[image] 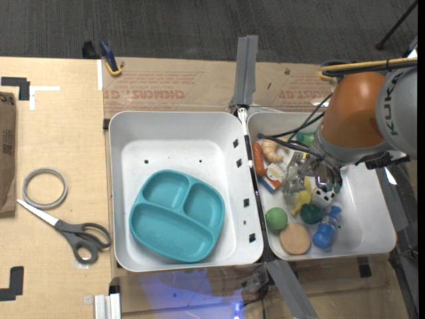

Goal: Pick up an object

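where claw point(307, 179) hovers, toys point(300, 208) beneath

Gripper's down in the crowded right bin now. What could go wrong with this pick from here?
1. The gripper sits among tightly packed items: the yellow piece, the dark green lump and the black-and-white die. It may catch two things or none.
2. The round green ball and the tan disc lie close by and could get pushed aside.
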{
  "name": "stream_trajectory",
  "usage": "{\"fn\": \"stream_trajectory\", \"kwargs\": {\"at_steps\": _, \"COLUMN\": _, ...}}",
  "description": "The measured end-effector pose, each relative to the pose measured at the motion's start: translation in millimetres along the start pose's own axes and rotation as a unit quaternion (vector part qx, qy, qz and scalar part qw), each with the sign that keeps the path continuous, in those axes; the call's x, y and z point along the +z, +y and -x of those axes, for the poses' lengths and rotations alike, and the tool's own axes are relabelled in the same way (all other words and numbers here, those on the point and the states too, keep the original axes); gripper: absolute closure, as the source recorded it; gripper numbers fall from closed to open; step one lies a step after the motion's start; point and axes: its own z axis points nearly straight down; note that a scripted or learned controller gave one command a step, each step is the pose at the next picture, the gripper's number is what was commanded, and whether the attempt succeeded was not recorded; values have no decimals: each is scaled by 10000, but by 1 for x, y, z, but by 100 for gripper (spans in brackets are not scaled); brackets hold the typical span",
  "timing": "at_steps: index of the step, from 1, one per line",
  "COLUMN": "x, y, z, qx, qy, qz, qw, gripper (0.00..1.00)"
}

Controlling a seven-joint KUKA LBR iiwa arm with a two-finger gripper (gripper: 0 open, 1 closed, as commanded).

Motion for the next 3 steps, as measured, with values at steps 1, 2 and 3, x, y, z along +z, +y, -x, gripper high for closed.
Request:
{"fn": "stream_trajectory", "kwargs": {"at_steps": 1, "x": 2, "y": 1, "z": -1, "qx": -2, "qy": 19, "qz": 3, "qw": 10000, "gripper": 0}}
{"fn": "stream_trajectory", "kwargs": {"at_steps": 2, "x": -8, "y": 1, "z": 0, "qx": -12, "qy": -3, "qz": -1, "qw": 10000, "gripper": 100}}
{"fn": "stream_trajectory", "kwargs": {"at_steps": 3, "x": -8, "y": 1, "z": 0, "qx": -10, "qy": -2, "qz": 0, "qw": 10000, "gripper": 0}}
